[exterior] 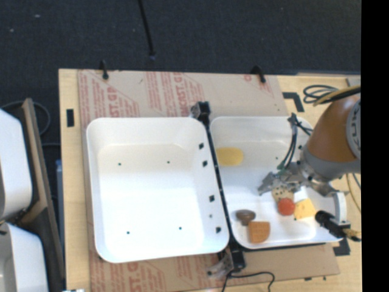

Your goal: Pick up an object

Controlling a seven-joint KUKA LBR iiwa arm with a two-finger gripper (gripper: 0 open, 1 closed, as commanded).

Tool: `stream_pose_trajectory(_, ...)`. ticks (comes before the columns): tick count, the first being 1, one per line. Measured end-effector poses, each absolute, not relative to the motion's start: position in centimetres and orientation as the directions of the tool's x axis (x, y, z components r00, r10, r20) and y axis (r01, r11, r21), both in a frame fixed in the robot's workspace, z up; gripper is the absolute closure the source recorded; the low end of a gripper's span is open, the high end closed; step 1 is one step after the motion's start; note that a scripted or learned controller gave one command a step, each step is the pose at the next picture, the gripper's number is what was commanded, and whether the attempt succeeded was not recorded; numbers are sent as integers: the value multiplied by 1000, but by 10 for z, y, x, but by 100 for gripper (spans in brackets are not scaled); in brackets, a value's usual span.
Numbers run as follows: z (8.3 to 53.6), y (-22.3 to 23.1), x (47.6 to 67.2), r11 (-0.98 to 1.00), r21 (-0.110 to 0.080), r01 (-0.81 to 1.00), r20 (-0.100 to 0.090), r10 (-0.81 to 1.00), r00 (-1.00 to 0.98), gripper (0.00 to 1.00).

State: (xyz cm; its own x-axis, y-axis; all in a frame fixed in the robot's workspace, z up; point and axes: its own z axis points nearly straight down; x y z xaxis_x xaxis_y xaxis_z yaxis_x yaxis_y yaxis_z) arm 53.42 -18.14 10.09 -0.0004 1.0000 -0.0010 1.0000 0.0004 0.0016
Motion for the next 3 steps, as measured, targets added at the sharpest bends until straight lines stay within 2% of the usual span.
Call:
stream_pose_trajectory(1, 186, -202, 574, -1, 7, 1000, -3, 1000, 1, 0)
stream_pose_trajectory(2, 97, -183, 549, 0, -7, 1000, 2, 1000, 0, 0)
stream_pose_trajectory(3, 101, -189, 532, -1, 0, 1000, -1, 1000, 1, 0)
